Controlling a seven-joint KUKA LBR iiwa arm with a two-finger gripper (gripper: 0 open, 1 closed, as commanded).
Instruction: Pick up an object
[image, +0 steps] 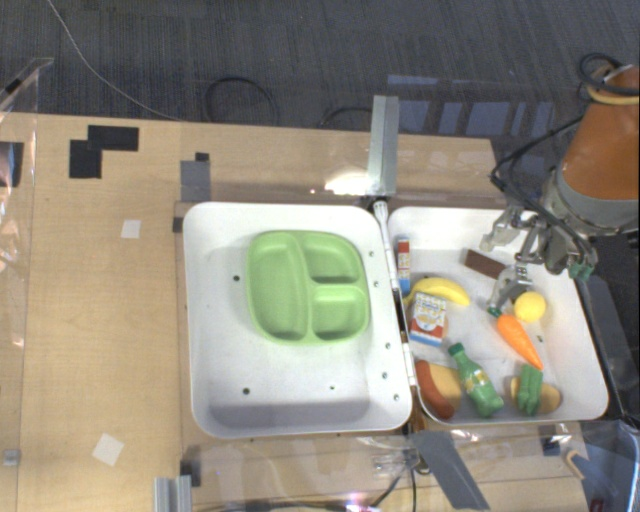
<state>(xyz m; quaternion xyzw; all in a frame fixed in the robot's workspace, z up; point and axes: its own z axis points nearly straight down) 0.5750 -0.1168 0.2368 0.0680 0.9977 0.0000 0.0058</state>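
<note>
Gripper (512, 285): you'll find it low over the right white bin (596, 372), beside the small yellow lemon (530, 306).
Jaws: blurred; spread or pinched, you cannot tell.
Arm: cut off at right edge.

Glossy green plastic tray (306, 286), smooth white bins (215, 400), pale matt wood bench (100, 330).

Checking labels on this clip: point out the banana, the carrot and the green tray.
banana (443, 290), camera view, middle of its yellow curve.
carrot (520, 340), camera view, middle of the orange body.
green tray (280, 290), camera view, floor of its large left compartment.
</note>
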